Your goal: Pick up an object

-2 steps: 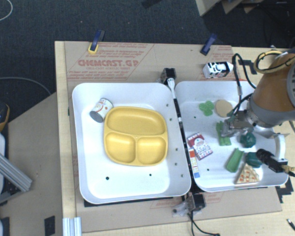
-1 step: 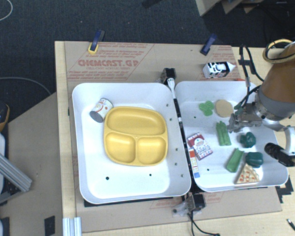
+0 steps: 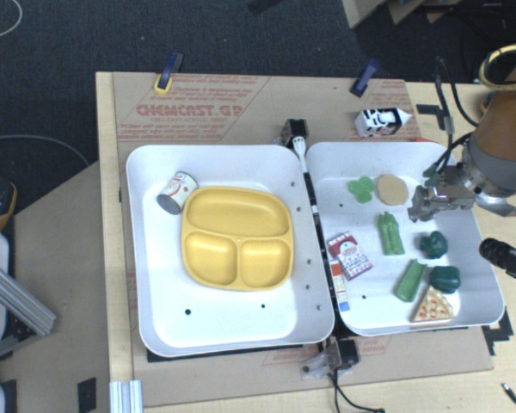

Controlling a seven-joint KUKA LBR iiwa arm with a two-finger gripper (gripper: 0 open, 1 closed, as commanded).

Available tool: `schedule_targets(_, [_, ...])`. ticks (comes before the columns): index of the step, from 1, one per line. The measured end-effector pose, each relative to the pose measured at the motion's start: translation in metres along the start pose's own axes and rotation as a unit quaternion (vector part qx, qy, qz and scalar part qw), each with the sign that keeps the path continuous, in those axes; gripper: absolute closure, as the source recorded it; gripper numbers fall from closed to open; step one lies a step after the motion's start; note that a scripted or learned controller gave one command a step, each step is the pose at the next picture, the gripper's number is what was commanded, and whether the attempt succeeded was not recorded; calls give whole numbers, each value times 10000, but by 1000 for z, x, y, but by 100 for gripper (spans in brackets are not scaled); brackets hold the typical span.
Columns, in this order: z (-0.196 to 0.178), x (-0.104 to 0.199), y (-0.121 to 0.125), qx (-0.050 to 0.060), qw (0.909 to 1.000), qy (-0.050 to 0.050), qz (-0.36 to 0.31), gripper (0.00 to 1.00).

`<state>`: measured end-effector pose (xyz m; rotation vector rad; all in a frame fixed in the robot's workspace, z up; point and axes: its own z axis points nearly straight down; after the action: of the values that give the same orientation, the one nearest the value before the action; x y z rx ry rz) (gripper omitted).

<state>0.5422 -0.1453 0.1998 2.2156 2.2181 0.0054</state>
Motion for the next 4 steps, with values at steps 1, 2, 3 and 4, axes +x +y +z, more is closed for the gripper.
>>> schedule_targets(1, [-27,0,1,4,10000,-1,-1,100])
schedule_targets(2, [-32,45,20,13,10000,12,-25,100])
schedule_targets(3, [-34,95,53,12,10000,19,-27,100])
schedule_targets(4, [-34,88,58,17,10000,4,-3,100])
